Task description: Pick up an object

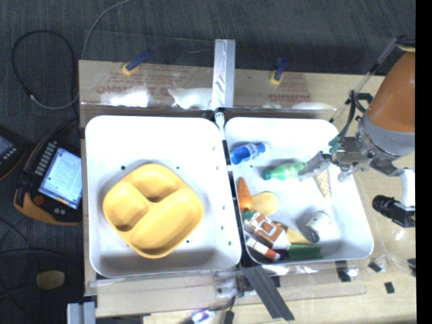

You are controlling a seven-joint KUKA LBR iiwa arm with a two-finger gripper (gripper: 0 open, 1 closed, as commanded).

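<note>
Nearest the camera, along the front wall of the right bin point(358, 245), lie a dark green marker point(302, 252), a printed packet point(264, 231) and a grey cup point(312, 225) tipped on its side. Just behind them sit a carrot point(244, 194) and a pale roll point(265, 202). Farther back lies a green bottle point(283, 171), the likeliest target: its long axis runs almost straight across the bin, tilted slightly, with the end nearest the arm pointing at the tool point(324, 166). Beyond it lies a blue bottle point(246, 152). The tool hangs low just beside the green bottle's end, nothing visibly between its fingers; how wide it stands I cannot tell. This looks like the approach step. Next it would need to centre over the bottle's body and close across its narrow width.
</note>
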